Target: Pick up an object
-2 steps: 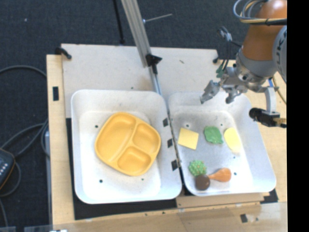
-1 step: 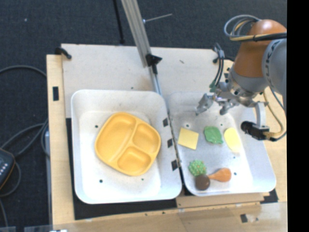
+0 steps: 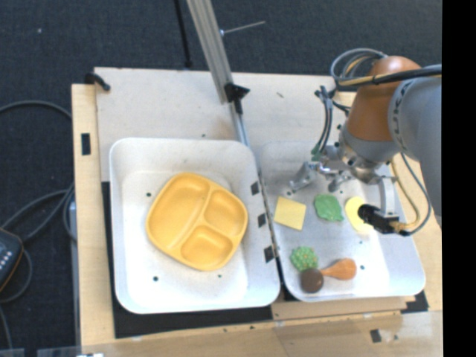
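Observation:
The right bin [image 3: 394, 270] holds several small items. A yellow square slice [image 3: 290, 213] lies left of a green leaf piece [image 3: 328, 207], and a pale yellow round piece [image 3: 355, 213] sits to the leaf's right. Near the front lie a green bumpy piece [image 3: 303, 258], a brown ball [image 3: 312, 280] and an orange drumstick [image 3: 341, 269]. My gripper [image 3: 318, 181] hangs over the back of this bin, just behind the leaf and the yellow slice. Its fingers stand open with nothing between them.
The left bin [image 3: 134, 162] carries a yellow divided plate [image 3: 197, 220]. A slanted metal pole [image 3: 216, 47] rises from behind the bins. The grey arm with its orange band [image 3: 375, 114] and cables covers the right bin's back right corner.

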You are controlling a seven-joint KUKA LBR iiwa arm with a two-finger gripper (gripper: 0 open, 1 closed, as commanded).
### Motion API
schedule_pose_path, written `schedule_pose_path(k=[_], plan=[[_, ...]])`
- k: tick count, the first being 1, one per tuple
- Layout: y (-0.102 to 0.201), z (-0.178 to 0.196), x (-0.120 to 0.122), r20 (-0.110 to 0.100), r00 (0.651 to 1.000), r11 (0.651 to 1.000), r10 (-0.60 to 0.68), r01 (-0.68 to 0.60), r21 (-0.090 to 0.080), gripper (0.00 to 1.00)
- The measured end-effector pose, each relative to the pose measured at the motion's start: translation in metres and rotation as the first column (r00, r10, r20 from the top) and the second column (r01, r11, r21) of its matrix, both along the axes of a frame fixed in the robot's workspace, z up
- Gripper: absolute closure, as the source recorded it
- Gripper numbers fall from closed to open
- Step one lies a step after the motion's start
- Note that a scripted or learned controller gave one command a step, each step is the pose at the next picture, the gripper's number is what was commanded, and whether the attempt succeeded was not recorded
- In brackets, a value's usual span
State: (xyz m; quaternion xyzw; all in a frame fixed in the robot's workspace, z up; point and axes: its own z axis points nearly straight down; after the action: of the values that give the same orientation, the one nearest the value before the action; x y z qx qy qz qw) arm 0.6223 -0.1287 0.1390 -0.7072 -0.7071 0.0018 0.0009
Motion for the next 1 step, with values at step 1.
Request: schedule_pose_path(k=[1], plan=[[-0.0012, 0.0148, 0.0022, 0.008, 1.000, 1.000, -0.004, 0.004, 0.000, 1.00]])
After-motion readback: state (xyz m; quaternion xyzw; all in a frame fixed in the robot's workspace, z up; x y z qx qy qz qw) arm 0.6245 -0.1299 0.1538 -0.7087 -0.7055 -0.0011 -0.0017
